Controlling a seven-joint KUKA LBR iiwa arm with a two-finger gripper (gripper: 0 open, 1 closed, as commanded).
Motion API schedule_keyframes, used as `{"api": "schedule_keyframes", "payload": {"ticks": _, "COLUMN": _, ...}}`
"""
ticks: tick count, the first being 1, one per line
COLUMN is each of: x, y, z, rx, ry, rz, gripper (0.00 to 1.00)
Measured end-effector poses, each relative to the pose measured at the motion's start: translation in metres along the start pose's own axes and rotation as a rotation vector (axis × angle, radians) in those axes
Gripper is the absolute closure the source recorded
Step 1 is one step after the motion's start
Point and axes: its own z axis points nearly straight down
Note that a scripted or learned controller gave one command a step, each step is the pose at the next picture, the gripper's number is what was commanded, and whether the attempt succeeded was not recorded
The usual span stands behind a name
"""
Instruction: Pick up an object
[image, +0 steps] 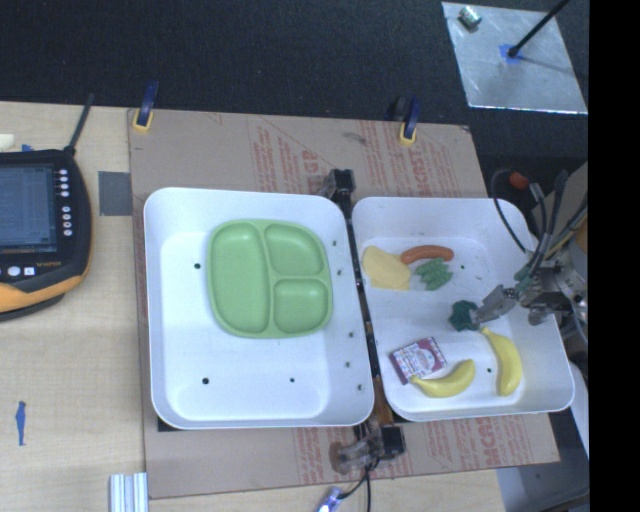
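The right bin (480, 215) holds several small items. A yellow wedge (385, 268), an orange sausage (427, 254) and a light green broccoli piece (433, 274) lie near its back. A dark green toy (462, 316) sits mid-bin, with a red packet (416, 359) and two bananas (446, 380) (505, 361) toward the front. My gripper (489, 309) reaches in from the right edge, low over the bin. Its tip is just right of the dark green toy, close to or touching it. I see nothing lifted.
The left bin (180, 350) carries a light green divided plate (268, 277). A teach pendant (35, 225) lies on the bench at far left. Cables and arm hardware (550, 250) crowd the right bin's right rim. Clamps (342, 184) join the two bins at their shared edge.
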Motion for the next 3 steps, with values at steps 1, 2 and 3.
{"api": "schedule_keyframes", "payload": {"ticks": 1, "x": -0.009, "y": 0.052, "z": 0.110, "rx": 0.003, "ry": 0.000, "rz": -0.004, "gripper": 0.00}}
{"api": "schedule_keyframes", "payload": {"ticks": 2, "x": -0.011, "y": 0.053, "z": 0.099, "rx": 0.002, "ry": -0.002, "rz": -0.006, "gripper": 1.00}}
{"api": "schedule_keyframes", "payload": {"ticks": 3, "x": 0.086, "y": 0.040, "z": 0.008, "rx": 0.000, "ry": -0.001, "rz": -0.003, "gripper": 1.00}}
